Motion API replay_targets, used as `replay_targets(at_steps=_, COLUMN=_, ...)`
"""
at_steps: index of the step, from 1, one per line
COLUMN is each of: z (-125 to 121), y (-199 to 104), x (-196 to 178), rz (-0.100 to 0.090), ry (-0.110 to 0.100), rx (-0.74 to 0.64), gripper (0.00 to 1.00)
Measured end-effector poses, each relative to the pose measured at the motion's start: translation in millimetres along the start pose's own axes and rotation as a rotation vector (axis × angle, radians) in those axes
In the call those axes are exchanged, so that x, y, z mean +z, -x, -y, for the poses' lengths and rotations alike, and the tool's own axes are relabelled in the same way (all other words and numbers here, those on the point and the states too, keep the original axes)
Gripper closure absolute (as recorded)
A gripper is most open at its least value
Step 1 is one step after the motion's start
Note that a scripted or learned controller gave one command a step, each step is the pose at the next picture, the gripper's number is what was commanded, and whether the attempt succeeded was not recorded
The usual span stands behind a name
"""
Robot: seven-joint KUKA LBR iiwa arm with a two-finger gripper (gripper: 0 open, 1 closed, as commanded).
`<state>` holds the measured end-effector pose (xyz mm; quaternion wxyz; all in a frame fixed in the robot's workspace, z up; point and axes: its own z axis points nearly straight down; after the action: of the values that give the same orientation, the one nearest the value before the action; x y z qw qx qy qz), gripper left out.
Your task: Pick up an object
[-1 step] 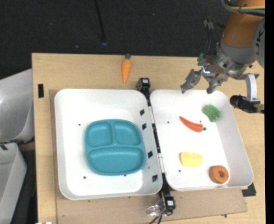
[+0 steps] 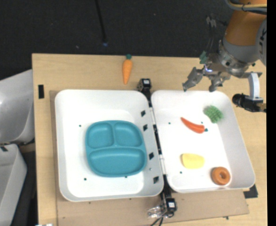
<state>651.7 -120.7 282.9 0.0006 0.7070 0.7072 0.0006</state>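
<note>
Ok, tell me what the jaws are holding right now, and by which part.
Nothing. The gripper hangs open above the far edge of the right bin, with nothing between its jaws.

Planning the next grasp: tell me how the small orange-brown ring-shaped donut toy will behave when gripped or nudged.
The small orange-brown donut toy lies flat in the right white bin, so it probably won't roll. It looks like light plastic, likely to skid if nudged. Its rounded rim may slip from the gripper.

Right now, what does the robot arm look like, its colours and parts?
The arm has an orange band above a grey metal wrist. Its tool is grey, with two thin, dark-tipped fingers. Thin dark cables run beside the wrist.
</note>
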Motion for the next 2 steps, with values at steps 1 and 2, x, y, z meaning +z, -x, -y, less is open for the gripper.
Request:
replay_targets(at_steps=1, z=3.5, y=-1.0, x=42.5, rz=0.002, ry=-0.004, rx=0.000, gripper=0.00)
replay_targets(at_steps=2, z=-5.7, y=-0.9, x=89.9, rz=0.002, ry=-0.003, rx=-0.001, gripper=0.00)
